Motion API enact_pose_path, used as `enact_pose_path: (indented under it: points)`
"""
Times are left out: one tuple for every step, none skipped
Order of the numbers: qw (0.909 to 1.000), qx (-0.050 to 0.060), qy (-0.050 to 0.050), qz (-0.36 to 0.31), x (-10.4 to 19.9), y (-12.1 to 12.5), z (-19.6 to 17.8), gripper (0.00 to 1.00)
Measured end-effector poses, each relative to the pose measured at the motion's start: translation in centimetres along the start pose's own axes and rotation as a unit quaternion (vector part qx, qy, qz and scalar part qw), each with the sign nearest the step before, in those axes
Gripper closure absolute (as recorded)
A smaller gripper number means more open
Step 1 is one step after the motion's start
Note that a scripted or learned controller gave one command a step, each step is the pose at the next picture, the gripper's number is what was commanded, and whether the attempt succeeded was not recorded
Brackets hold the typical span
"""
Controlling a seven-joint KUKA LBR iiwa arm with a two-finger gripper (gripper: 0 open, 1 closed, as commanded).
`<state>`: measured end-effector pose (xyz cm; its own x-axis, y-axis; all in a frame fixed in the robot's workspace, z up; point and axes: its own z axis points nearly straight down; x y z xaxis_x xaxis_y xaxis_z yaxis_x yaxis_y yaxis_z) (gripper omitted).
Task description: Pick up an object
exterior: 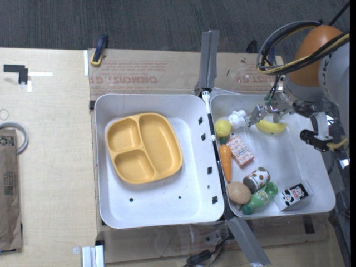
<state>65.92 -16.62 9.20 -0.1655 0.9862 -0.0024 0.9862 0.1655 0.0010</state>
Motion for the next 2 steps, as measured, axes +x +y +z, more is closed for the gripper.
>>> enact_pose_path:
  points:
    - [1.0,0.0,0.0,0.0,0.01,0.0,0.0,0.0]
    - [1.0,-0.001,-0.001,0.001,-0.12,0.03,-0.9,1.0]
